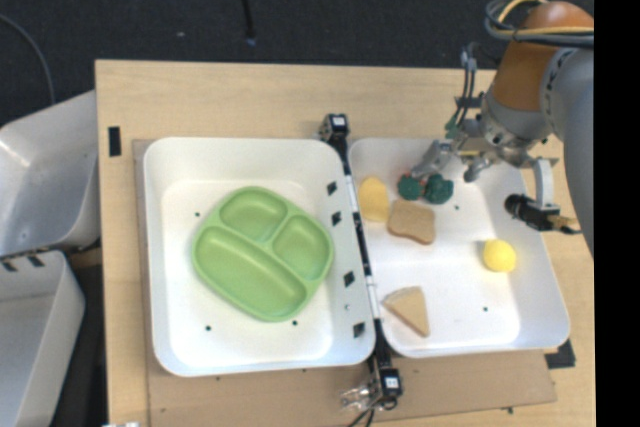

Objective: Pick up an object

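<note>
My gripper (455,162) hangs over the far part of the right bin (530,315), its fingers spread apart with nothing between them. Just below and left of it lies a dark green object (424,186). A pale yellow piece (373,199) rests by the bin's left wall. A tan bread slice (412,222) lies beside it. A yellow ball (499,256) sits toward the right side, and a tan wedge (408,309) lies near the front.
The left bin (165,335) holds a green divided plate (262,252). A black divider with clips (352,245) runs between the bins. A black fitting (535,211) sits at the right bin's right rim. White equipment (40,185) stands left of the bench.
</note>
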Robot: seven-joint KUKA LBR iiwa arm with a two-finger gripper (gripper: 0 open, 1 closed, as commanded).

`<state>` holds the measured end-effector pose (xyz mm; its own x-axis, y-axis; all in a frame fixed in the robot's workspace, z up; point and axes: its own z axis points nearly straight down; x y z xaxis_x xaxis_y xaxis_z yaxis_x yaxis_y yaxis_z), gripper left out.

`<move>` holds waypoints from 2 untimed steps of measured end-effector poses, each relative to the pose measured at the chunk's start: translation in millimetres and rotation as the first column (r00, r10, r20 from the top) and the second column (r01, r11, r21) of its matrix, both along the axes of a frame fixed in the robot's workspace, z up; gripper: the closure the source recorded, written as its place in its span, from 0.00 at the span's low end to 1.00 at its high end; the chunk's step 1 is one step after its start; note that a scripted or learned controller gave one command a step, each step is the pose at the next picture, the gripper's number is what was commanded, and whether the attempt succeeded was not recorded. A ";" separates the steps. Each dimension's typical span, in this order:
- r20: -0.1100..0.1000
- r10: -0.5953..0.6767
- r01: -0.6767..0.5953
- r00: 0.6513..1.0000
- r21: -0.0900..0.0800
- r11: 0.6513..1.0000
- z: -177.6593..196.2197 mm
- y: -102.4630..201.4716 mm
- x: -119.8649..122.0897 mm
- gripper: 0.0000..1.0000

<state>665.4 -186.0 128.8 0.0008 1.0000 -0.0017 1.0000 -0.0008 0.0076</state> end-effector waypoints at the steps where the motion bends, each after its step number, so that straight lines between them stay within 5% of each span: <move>1: 0.006 0.002 -0.002 1.000 -0.004 1.000 13.9 -1.2 1.4 1.00; 2: 0.000 0.001 -0.001 1.000 -0.001 1.000 76.4 -0.8 -4.4 1.00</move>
